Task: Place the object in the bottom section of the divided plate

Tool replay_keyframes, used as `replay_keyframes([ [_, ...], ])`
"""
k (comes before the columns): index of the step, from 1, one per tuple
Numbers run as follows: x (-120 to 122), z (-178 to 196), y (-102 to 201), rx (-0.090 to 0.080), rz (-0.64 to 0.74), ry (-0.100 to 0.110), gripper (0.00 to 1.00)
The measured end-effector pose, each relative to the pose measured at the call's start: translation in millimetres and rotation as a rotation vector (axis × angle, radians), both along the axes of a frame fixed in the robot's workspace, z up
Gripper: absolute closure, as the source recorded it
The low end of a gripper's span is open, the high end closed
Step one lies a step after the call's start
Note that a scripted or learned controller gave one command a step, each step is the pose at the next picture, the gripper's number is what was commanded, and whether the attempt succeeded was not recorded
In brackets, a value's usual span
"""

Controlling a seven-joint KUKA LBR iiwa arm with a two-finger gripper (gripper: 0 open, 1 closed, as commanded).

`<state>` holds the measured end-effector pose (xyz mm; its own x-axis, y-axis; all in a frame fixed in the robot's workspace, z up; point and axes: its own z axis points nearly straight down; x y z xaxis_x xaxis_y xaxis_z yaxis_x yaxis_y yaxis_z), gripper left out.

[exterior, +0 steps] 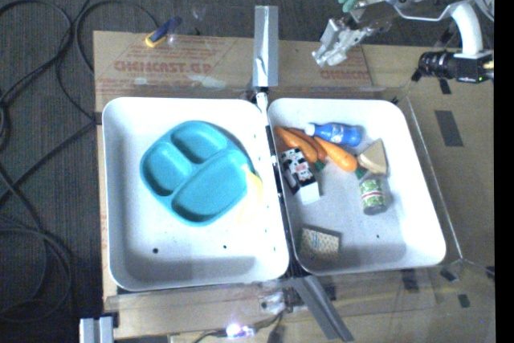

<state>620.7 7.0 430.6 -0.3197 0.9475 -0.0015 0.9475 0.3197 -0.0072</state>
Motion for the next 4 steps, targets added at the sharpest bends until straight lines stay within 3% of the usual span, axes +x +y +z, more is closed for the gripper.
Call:
replay_keyframes([
  [1, 27.3, 0.2, -82.8, 0.000, -0.071, -0.002, 1.00],
  [2, 5.5, -138.4, -92.9, 0.003, -0.031, 0.001, 1.00],
  [3, -7.3, -248.9, -49.1, 0.004, -0.034, 0.003, 1.00],
  [4, 20.5, -112.5, -132.1, 0.001, 0.291, -0.001, 1.00],
])
